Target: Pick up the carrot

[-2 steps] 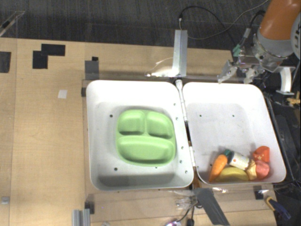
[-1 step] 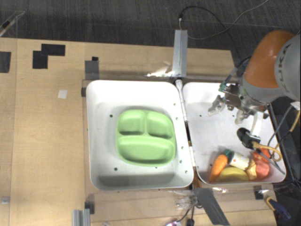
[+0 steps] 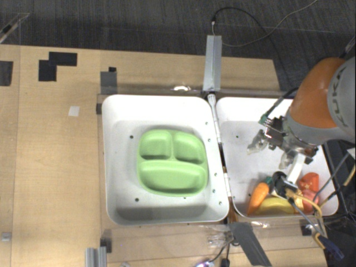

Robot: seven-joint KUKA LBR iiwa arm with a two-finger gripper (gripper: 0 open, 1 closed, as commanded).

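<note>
The orange carrot (image 3: 257, 197) lies near the front edge of the right bin (image 3: 239, 121), its tip pointing toward the front. My gripper (image 3: 272, 151) hangs over the middle of that bin, behind the carrot and a little to its right. Its fingers are open and nothing is between them. The carrot lies apart from the fingers, with a yellow banana (image 3: 275, 205) touching it on the right.
A red vegetable (image 3: 309, 181) lies right of the banana in the front right corner of the right bin. The left bin (image 3: 119, 149) holds a green divided plate (image 3: 169, 161). A metal divider runs between the two bins.
</note>
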